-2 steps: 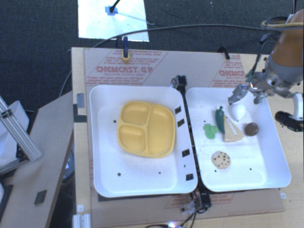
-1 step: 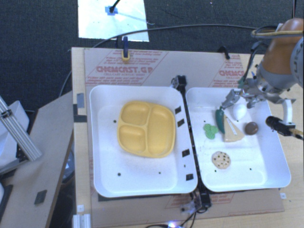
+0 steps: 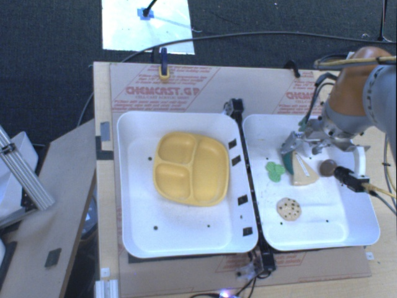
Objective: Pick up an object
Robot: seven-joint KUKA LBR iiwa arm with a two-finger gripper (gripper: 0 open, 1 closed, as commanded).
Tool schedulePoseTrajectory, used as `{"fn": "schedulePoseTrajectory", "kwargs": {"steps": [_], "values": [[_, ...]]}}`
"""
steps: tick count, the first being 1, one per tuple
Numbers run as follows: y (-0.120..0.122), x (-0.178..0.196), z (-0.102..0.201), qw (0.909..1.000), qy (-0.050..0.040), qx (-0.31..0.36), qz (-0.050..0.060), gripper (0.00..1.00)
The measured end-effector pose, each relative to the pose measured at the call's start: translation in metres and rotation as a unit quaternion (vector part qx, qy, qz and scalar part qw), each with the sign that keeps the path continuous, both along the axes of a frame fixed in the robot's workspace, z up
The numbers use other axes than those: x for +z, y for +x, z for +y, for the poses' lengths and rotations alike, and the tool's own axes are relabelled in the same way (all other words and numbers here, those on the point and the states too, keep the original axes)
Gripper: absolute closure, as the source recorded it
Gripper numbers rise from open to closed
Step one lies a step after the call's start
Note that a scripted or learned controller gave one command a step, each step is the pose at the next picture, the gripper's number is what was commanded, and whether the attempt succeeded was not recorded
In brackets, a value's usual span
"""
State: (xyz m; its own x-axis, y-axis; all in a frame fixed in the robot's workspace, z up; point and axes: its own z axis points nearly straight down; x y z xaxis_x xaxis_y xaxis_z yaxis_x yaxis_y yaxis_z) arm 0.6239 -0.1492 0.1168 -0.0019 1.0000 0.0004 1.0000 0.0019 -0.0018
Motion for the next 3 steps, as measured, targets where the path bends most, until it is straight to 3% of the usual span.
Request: {"fn": "schedulePoseTrajectory", "kwargs": {"steps": [1,2,3], "values": [[0.001,-0.033,0.001,1.0,-0.0002,0.0,-0.001,0.0],[0.002,-0.021,0.0,1.0,-0.0007,0.0,-0.003,1.0],[0.004,0.023,0.003,1.0,-0.0006,0.001,-0.004,1.0]]}}
